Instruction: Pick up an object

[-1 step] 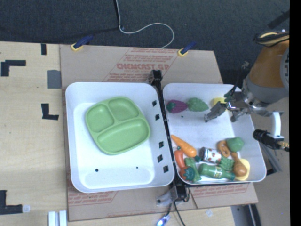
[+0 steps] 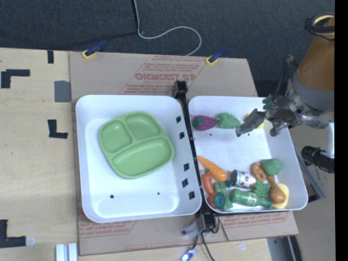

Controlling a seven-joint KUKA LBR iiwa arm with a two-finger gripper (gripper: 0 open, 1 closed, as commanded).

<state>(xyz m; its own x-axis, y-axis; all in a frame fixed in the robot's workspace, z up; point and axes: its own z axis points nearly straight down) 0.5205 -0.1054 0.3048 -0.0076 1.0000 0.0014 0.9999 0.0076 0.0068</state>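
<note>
Two shallow white bins sit side by side on the counter (image 2: 32, 162), on a sheet of brown cardboard (image 2: 163, 72). From the camera view, the left bin (image 2: 89, 194) holds a green divided plate (image 2: 136, 144), lying flat near its middle. The right bin (image 2: 291, 167) holds a scatter of toy food. A purple piece (image 2: 204, 122) and a green leafy piece (image 2: 227, 120) lie just beside each other near the far left corner. An orange carrot (image 2: 213, 168) lies tilted by the left wall, and a crowded heap of small items (image 2: 247, 190) fills the near side, touching one another.

The arm (image 2: 315, 69) reaches in from the right. Its jaws (image 2: 265, 122) hang over the far right part of the right bin, dark fingers (image 2: 247, 123) spread apart with nothing between them. They are near the green leafy piece but clear of it.

A white cable (image 2: 163, 34) loops across the dark floor beyond the cardboard.
</note>
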